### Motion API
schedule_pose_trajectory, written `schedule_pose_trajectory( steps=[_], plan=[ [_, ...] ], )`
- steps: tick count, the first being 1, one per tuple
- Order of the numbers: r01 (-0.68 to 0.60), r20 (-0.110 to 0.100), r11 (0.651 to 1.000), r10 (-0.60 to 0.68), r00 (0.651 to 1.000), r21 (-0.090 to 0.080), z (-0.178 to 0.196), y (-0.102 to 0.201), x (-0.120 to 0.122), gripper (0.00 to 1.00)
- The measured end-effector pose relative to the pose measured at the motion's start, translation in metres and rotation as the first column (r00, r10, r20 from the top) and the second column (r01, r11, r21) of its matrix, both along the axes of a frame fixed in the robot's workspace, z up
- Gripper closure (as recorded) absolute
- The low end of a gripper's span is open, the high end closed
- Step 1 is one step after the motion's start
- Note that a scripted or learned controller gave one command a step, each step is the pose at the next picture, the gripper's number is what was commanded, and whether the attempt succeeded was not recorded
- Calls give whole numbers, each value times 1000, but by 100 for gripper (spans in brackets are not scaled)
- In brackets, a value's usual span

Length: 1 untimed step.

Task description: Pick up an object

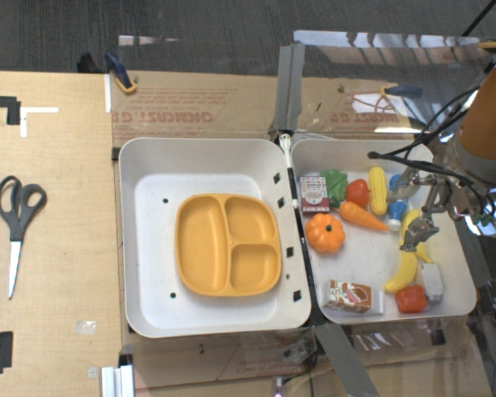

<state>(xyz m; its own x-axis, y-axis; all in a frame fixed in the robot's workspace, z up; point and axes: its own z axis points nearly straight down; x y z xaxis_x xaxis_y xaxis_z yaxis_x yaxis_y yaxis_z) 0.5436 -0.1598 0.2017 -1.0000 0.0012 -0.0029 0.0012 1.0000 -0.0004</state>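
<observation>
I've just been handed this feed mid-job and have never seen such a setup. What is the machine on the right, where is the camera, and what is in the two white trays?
The picture comes from one camera fixed above the bench, looking down at a slant. The machine is a robot arm reaching in from the right; its pincer hangs over the right bin, just above a banana. I cannot tell whether anything is gripped. That bin holds toy food: a small pumpkin, a carrot, a corn cob, a tomato, something red near the banana, and two small cartons. The left bin holds a yellow divided plate. Scissors lie on the bench at the far left.
</observation>
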Motion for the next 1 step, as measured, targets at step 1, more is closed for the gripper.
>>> schedule_pose_trajectory(
  steps=[1],
  plan=[
    [72, 2, 997, -72, 997, 0, -108, -19, 43, 0]
  ],
)
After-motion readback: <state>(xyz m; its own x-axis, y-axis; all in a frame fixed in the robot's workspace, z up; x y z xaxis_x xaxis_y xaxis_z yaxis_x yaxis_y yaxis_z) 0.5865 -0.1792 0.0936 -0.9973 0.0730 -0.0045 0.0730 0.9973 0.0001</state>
